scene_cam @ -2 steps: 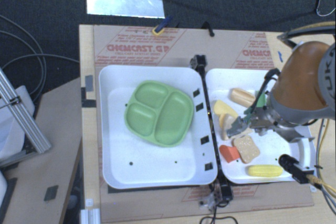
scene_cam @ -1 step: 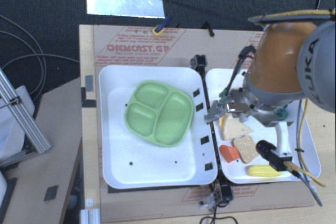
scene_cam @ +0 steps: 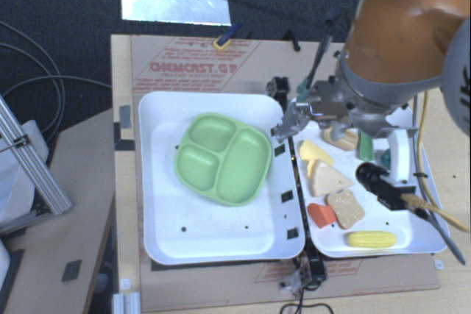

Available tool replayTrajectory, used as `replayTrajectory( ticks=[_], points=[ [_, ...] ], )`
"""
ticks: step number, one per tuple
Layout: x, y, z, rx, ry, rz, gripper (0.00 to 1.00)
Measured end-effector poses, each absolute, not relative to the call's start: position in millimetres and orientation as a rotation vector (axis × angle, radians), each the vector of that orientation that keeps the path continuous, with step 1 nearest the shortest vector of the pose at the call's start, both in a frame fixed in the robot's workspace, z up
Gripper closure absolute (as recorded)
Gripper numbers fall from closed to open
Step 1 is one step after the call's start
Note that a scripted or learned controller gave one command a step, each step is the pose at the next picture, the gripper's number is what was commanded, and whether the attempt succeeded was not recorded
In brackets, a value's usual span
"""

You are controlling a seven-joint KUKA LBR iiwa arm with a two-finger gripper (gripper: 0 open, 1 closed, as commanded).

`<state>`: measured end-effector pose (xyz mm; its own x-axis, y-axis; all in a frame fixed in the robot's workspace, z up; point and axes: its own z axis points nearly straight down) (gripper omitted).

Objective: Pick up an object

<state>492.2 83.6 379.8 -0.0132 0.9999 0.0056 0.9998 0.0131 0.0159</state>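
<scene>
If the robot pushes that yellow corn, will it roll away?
Probably a little. The corn looks rounded and long, lying on its side on the right bin's smooth floor, so a sideways nudge could roll it. The bin's raised rim sits close by and would likely stop it. It looks like a light toy.

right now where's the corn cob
In the camera view the corn cob lies in the right bin, near its front edge, just below the slice of bread and right of the orange piece.
</scene>
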Motion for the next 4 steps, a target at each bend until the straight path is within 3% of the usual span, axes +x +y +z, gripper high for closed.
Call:
replayTrajectory(
  ticks=[1, 3, 4],
  points=[
    [492.2, 79.2, 383.5, 2.207, 2.231, 0.008, 1.00],
    [487.7, 97.6, 411.9, 2.207, 2.231, 0.007, 1.00],
    [485.6, 144.5, 289.4, 2.216, 2.234, -0.010, 1.00]
  ],
)
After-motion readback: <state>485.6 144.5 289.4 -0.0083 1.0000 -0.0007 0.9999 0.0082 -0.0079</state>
